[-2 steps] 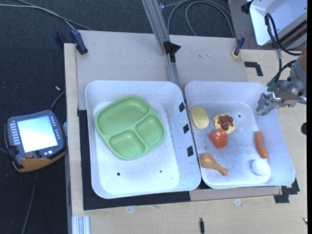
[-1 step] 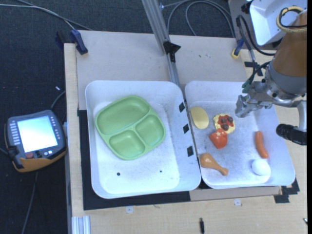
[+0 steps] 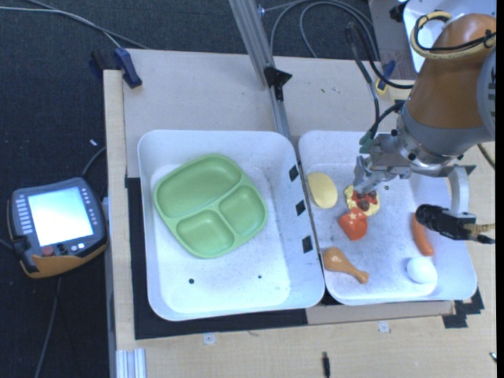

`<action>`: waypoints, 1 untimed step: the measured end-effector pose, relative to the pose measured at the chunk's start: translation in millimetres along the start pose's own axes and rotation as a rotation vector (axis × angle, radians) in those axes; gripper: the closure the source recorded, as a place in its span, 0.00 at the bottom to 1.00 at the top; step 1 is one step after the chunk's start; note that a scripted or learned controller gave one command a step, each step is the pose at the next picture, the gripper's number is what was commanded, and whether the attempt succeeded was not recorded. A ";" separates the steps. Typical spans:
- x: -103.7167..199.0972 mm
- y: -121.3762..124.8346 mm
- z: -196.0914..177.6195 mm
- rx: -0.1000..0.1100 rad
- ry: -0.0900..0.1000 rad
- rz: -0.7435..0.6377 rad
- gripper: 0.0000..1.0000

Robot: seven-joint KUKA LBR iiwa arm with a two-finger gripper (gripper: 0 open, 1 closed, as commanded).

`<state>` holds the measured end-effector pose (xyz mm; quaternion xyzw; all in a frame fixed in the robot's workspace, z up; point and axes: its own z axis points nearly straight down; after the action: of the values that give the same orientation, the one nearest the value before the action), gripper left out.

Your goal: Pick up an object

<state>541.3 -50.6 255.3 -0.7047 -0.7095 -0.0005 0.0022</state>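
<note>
Right bin, middle: a small red and yellow toy piece [image 3: 362, 204] sits on the white floor, right under the two-finger gripper [image 3: 363, 194].
Just below it: a red-orange tomato-looking plastic chunk [image 3: 353, 224], touching or nearly touching the red and yellow piece, hard to say which.
Gripper: pointing straight down onto that little cluster, tips at the red and yellow piece. Honestly can't tell whether it's got anything or how it's set, too blurry and crowded there.
Yellow oval: a pale yellow lemon-shaped toy [image 3: 321, 190] just left of the cluster, near the wall between the bins.
Drumstick: a tan plastic chicken leg [image 3: 344, 263] lies near the front of the right bin [image 3: 465, 290].
Egg: a white egg-shaped toy [image 3: 421, 271] in the front right corner.
Carrot thing: an orange carrot-like stick [image 3: 423, 235] just above the egg.
Arm: grey body with an orange band [image 3: 453, 61], coming in from the upper right.
Left bin [image 3: 236, 299]: holds a light green three-compartment plate [image 3: 209, 205], tilted a bit.
Off the bench: a grey and orange pendant with a lit screen [image 3: 55, 225] on the dark floor to the left.
</note>
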 end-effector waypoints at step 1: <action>50.8 -8.7 16.2 0.003 0.000 0.001 1.00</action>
<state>532.2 0.2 239.3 -0.7051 -0.7091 0.0006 0.0030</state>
